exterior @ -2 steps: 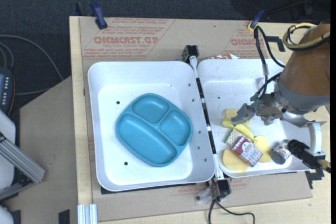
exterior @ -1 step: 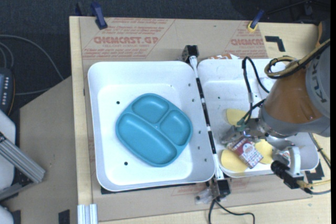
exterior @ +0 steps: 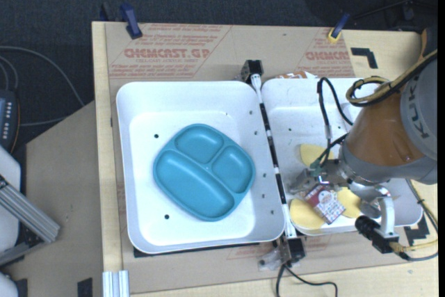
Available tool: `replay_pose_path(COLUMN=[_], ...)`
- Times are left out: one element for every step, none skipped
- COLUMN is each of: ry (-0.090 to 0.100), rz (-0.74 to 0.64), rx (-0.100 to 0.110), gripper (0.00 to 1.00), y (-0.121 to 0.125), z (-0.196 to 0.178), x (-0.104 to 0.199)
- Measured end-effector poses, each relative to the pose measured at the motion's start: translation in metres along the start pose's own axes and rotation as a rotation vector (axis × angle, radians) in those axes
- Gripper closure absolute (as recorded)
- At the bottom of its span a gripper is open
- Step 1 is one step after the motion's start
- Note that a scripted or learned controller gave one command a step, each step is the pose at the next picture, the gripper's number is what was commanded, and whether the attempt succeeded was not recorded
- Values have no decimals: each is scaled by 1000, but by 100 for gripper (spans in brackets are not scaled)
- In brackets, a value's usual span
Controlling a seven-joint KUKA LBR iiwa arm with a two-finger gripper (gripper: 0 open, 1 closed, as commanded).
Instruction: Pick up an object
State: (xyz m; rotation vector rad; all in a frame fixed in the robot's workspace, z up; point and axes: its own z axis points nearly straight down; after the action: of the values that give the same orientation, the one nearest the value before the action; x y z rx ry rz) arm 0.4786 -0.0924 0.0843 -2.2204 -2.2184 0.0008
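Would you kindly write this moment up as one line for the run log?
arm: low over right bin | pincer: among small items, grasp unclear | blue tray: flat in left bin

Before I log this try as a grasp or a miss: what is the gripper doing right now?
Gripper: low in the right bin, among the yellow pieces and a red-patterned packet; open, closed or holding cannot be told.

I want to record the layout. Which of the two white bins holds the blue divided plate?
The left bin holds the blue divided plate, near its middle. The right bin holds small yellow pieces instead, with the arm above it.
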Motion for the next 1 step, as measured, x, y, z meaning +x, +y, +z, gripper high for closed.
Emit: replay_pose_path(ry=[-1], rz=[0], rx=[-1], gripper=[0], y=[0], z=[0], x=[0])
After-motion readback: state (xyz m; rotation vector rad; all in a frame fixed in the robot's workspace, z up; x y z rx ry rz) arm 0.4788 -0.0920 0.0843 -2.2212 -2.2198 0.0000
